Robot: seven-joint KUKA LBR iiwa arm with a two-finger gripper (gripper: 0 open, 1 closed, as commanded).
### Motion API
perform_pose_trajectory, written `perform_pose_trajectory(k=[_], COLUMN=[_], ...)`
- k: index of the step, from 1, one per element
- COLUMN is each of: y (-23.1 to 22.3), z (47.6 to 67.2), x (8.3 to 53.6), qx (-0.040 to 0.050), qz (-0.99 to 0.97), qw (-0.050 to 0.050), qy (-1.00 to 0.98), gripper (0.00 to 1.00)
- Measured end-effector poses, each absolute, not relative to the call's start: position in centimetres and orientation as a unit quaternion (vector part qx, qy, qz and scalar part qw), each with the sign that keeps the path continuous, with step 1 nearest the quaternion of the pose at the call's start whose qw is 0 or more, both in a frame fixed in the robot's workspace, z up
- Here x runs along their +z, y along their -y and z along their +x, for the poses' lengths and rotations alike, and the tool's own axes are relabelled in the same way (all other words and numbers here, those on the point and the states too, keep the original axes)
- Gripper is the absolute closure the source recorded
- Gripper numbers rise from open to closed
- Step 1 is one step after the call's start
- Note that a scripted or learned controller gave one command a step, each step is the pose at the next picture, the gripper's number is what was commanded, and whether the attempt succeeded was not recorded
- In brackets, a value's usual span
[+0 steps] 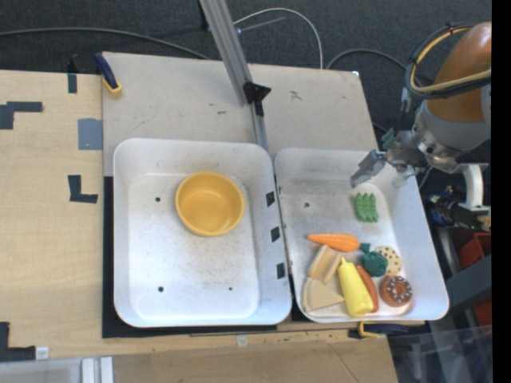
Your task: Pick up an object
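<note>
The bench carries two shallow white bins side by side. In the left bin (136, 286) there is a yellow bowl (210, 203), which stands upright a little above the middle of the bin floor, well apart from the walls. The right bin (319, 174) holds a group of toy foods. A green ridged piece (366, 207) lies alone in the upper part of this bin, and the other things are crowded in the lower right part: an orange carrot (334, 242) lies across, below it a tan bread piece (323, 264) and a flat slice (321, 295), beside them a yellow bottle (355, 288) that leans over the slice, a red sausage (369, 287) just beside the bottle, a dark green piece (373, 262), a pale dotted cookie (389, 256) and a chocolate donut (395, 291) near the bin's right wall. The arm comes in from the right, with its orange band at the top corner. The gripper (369, 168) hangs over the upper right part of the right bin, just above the green ridged piece but apart from it. I cannot tell how its claw stands from this angle; nothing is visible in it.
</note>
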State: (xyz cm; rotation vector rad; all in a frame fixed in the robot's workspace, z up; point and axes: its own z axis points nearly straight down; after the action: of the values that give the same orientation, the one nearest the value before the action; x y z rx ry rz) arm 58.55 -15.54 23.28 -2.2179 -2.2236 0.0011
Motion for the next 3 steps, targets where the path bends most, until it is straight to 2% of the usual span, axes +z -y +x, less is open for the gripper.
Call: perform_pose_trajectory(k=[1, 3], y=[15.5, 16.0], z=[58.6, 59.1], x=[23.3, 11.0], qx=[0.0003, 0.0027], qz=[-0.706, -0.707], qw=[0.001, 0.003], qy=[0.708, 0.707], gripper=[0.0, 0.0])
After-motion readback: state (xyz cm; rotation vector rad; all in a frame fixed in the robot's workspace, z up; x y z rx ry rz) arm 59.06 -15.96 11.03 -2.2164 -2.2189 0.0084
